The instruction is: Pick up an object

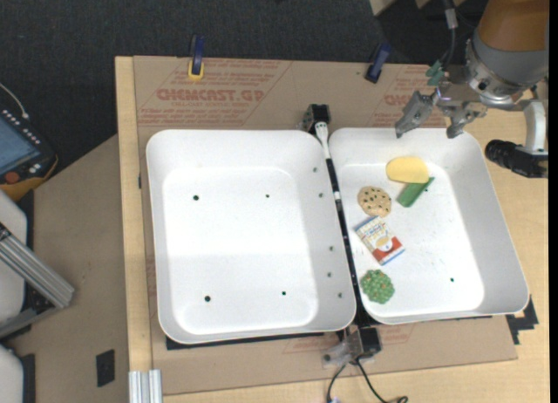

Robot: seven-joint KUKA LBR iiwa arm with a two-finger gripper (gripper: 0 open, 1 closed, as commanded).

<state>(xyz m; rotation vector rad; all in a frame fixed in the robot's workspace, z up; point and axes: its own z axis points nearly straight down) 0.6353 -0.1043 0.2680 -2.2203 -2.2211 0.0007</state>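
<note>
Cardboard-topped bench, two white bins: claw (433, 116) hangs spread and empty over right bin's (488, 262) far rim, yellow oval piece (406, 168) just below it beside green block (415, 192); best descend centred, straddling yellow alone.

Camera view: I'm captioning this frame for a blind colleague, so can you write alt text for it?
A grey robot arm's open gripper hovers above the far edge of the right white bin, which holds a yellow lemon-shaped piece, a green block, a cookie, a small carton and a green broccoli-like piece. The left white bin sits beside it.
</note>
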